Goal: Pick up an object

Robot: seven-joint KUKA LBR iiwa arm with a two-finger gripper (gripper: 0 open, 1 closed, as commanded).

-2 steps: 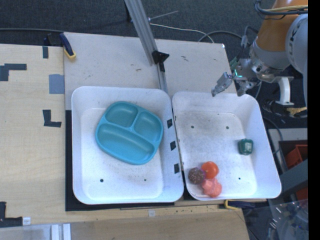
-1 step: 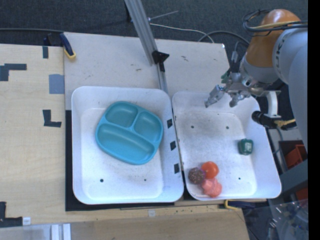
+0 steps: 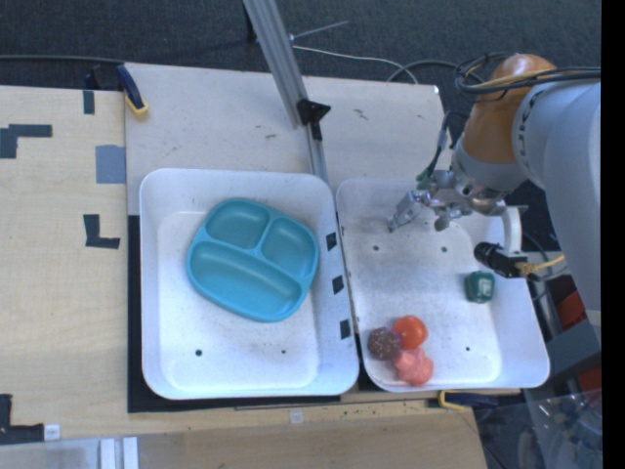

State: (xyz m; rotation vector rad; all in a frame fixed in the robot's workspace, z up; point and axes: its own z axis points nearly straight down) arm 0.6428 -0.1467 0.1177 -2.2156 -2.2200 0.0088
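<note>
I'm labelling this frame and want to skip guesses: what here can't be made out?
- Gripper, camera view: its fingers are small and blurred, so open or shut cannot be told.
- Small teal object at the right bin's edge: too small to identify.
- Dark reddish lump beside the red piece and pink piece: blurred, so I can't name it.
- Blue divided plate: its compartments look bare, though fine detail is lost.
</note>
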